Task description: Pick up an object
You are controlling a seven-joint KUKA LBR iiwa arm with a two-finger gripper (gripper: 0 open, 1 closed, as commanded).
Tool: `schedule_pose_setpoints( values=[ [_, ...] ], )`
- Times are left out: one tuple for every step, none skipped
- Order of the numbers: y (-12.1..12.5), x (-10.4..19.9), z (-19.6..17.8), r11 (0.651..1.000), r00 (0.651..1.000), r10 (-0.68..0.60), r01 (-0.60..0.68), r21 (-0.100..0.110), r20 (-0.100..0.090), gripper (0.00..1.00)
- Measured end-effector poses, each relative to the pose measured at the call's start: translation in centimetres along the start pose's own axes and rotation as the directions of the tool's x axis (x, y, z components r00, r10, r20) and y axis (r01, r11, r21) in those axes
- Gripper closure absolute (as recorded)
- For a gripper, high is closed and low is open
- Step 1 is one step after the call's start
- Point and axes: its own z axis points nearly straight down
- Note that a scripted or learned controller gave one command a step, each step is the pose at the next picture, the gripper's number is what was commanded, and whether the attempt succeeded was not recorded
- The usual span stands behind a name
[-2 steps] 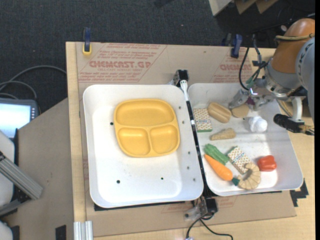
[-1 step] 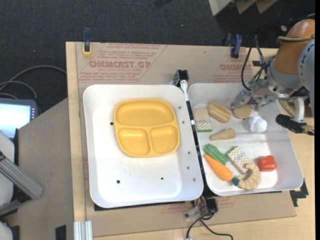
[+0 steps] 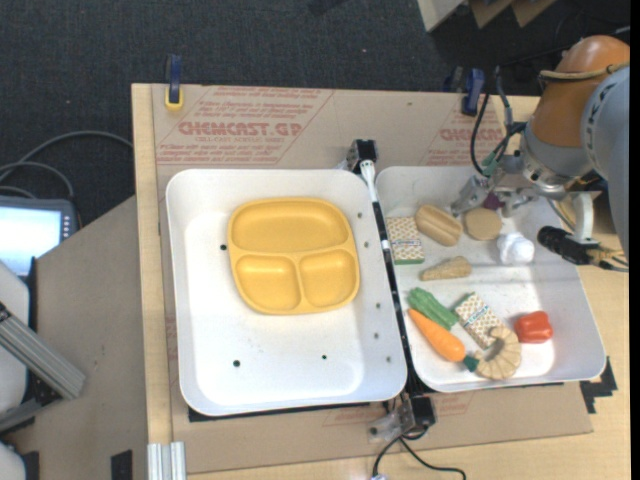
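My gripper point(image 3: 484, 200) hangs over the far part of the right bin point(image 3: 590, 308), under the grey arm with its orange band. Its fingers look open with nothing between them. Just below them a round tan disc point(image 3: 483, 226) lies on the bin floor. A tan bread roll point(image 3: 438, 223) sits to the left of the disc, and a small white lump point(image 3: 516, 248) to its right. Nearer the front lie a carrot point(image 3: 438, 336), a green pod point(image 3: 432, 303) and a red piece point(image 3: 534, 326).
The left bin point(image 3: 200, 298) holds a yellow divided plate point(image 3: 294, 253). Also in the right bin are a checkered packet point(image 3: 404, 238) by the left wall, a tan stick point(image 3: 446, 268), a second checkered packet point(image 3: 478, 315) and a ridged tan pastry point(image 3: 499, 356).
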Motion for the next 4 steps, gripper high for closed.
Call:
schedule_pose_setpoints(
  values=[
    [0.2, -2.5, -0.1, 1.000, 1.000, -0.001, 0.001, 0.005, -0.022, 0.00],
    [-1.7, 5.6, -0.4, 1.000, 1.000, 0.000, 0.001, -0.016, 0.020, 0.00],
    [-0.2, -1.6, -0.1, 1.000, 1.000, -0.002, 0.002, -0.001, -0.005, 0.00],
    [-3.4, -2.3, 0.0, 1.000, 1.000, 0.003, -0.003, 0.000, 0.000, 0.00]
  ],
)
